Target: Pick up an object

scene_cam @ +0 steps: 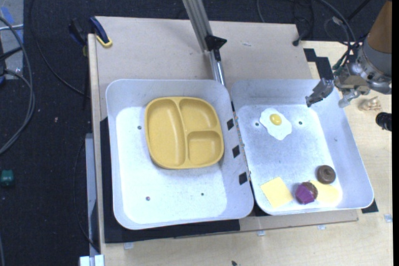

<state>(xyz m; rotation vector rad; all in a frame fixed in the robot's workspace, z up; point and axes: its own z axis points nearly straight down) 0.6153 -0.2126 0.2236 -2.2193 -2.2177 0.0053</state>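
The right bin (349,140) holds a toy fried egg (275,123) near its back. Along its front lie a yellow cheese square (276,192), a purple piece (305,192), a brown doughnut (325,174) and a pale yellow piece (330,195). My gripper (326,98) hangs over the bin's back right corner, above and to the right of the egg. It is open, with nothing between its fingers.
The left bin (124,184) carries a yellow divided plate (184,132). A metal pole (194,3) slants down to the gap between the bins. A small pale object (369,104) lies on the bench right of the gripper.
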